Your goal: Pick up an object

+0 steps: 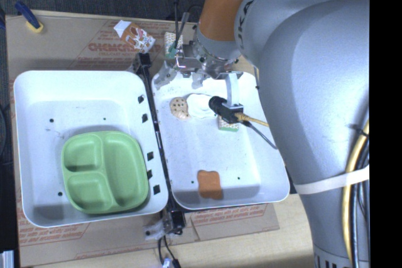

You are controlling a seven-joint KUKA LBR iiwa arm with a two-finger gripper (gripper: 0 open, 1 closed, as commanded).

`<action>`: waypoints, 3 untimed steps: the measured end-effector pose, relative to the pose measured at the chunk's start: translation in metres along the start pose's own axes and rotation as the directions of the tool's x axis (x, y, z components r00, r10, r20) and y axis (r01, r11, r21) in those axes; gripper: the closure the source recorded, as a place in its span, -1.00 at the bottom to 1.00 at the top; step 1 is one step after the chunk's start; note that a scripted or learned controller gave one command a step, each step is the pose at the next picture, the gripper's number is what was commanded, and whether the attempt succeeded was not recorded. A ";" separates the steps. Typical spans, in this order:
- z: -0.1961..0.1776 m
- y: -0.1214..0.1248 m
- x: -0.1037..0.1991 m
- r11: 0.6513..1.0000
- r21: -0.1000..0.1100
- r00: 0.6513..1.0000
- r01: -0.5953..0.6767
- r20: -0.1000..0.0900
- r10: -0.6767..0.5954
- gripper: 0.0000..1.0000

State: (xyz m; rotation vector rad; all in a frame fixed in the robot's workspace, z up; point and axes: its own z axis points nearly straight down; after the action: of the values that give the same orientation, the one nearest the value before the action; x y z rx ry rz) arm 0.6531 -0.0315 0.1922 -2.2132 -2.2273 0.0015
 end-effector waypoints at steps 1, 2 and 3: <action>-0.053 0.004 0.183 1.000 -0.002 1.000 0.003 -0.002 -0.003 -1.00; -0.068 0.004 0.108 1.000 0.001 1.000 -0.003 0.002 0.003 -1.00; 0.020 -0.077 0.197 1.000 0.006 1.000 0.004 0.001 -0.004 -1.00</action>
State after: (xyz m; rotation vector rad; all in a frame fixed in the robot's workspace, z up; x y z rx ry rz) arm 0.5751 0.1651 0.1724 -2.2068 -2.2289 0.0095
